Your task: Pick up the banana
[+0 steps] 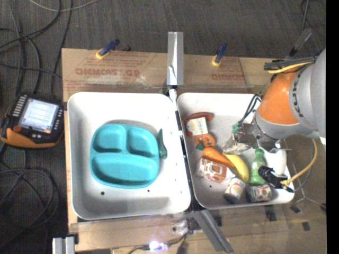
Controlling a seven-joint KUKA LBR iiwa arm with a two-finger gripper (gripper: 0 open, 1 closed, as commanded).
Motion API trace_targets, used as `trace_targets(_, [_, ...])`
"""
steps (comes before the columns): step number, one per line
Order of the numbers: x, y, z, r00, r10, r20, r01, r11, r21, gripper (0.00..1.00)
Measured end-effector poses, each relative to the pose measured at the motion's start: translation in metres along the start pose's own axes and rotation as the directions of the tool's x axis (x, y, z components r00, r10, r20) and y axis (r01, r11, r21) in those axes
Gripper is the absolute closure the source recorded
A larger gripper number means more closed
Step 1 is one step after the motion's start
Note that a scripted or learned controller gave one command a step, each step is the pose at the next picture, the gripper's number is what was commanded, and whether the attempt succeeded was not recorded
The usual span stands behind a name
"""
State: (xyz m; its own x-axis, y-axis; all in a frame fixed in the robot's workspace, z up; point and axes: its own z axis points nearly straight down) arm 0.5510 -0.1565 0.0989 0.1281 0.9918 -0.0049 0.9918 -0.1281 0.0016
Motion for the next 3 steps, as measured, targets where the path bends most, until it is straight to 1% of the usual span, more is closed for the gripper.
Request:
trace_targets(1, [0.000,0.000,0.000,1.000,0.000,0.000,0.000,1.000,0.000,0.00])
trace_targets(2, [0.030,0.043,0.011,1.000,-0.027,0.001,0.027,1.000,-0.006,0.00])
trace_targets(3, [0.045,0.071,0.007,0.995,-0.099,-0.003,0.099,0.995,0.006,0.00])
